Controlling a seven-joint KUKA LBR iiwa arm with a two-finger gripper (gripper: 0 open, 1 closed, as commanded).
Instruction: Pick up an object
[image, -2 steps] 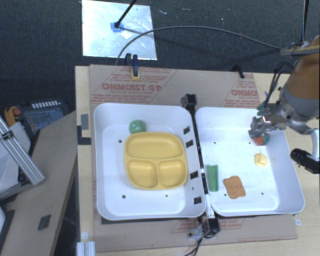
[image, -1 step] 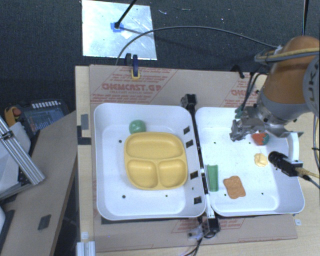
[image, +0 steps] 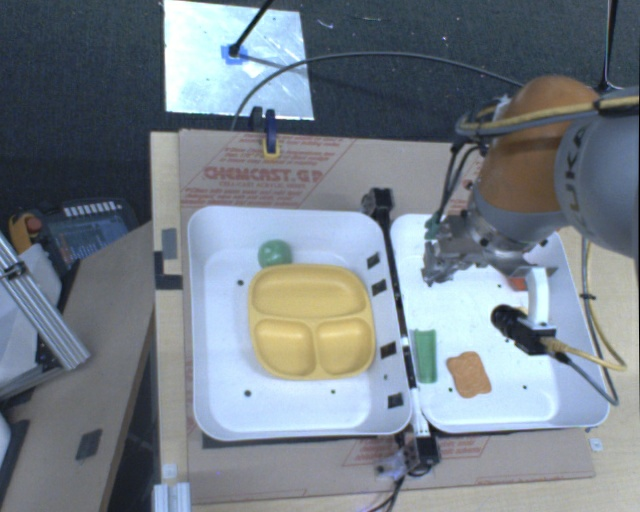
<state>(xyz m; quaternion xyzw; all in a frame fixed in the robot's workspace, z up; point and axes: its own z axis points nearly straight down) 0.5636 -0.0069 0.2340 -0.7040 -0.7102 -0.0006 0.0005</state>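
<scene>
Where the grey arm (image: 590, 190) reaches in from the right, its orange band and wrist cover much of the far half of the right bin (image: 500, 405), and the pincer (image: 436, 268) hangs over that bin's far left part, near the wall shared with the left bin (image: 215, 300). Its tips are dark and blurred against the white floor, so I cannot tell how far open the pincer is, and nothing can be made out in it. A green block (image: 425, 356) lies along the right bin's left wall, nearer the camera than the pincer and apart from it. Just beside the block lies a flat tan piece (image: 468, 374). A small red thing (image: 516, 284) peeks from under the wrist, mostly hidden. In the left bin sits a yellow divided plate (image: 308, 320); a round green thing (image: 274, 253) shows behind its far rim, partly covered by it.
</scene>
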